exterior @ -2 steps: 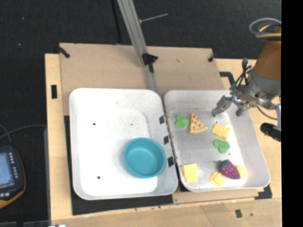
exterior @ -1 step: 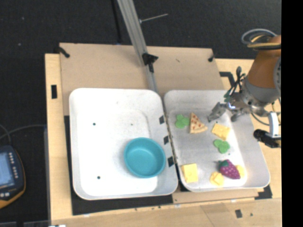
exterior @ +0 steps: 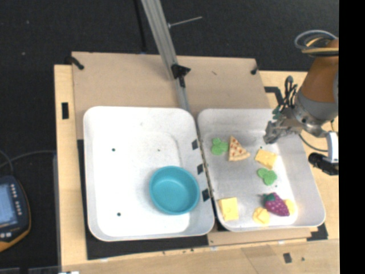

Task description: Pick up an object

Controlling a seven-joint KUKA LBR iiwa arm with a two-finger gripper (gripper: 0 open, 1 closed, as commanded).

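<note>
1. Reaching in from the right, your arm [exterior: 317,93] slants down over the far right part of the right bin [exterior: 305,176]; the orange band sits above the grey wrist.
2. You will find the gripper [exterior: 274,132] low over the bin floor, just beyond the yellow block [exterior: 266,158]. Nothing shows between its tips, and whether the claw is wide or narrow cannot be told at this size.
3. Nearest candidate to the gripper is that yellow block, lying flat and turned at a slant to the bin walls, just near of the tips.
4. Left of it lies the pizza slice [exterior: 238,149], its point toward the far side and its crust toward the near right.
5. You have a green piece [exterior: 219,147] touching the slice's left side, and another green piece [exterior: 267,177] just near of the yellow block.
6. Along the near wall sit a yellow cube [exterior: 228,208], a small yellow piece [exterior: 261,215] and purple grapes [exterior: 276,204], the last two touching.
7. Your left bin [exterior: 114,130] holds a blue bowl [exterior: 173,189], upright, by its near right corner.
</note>
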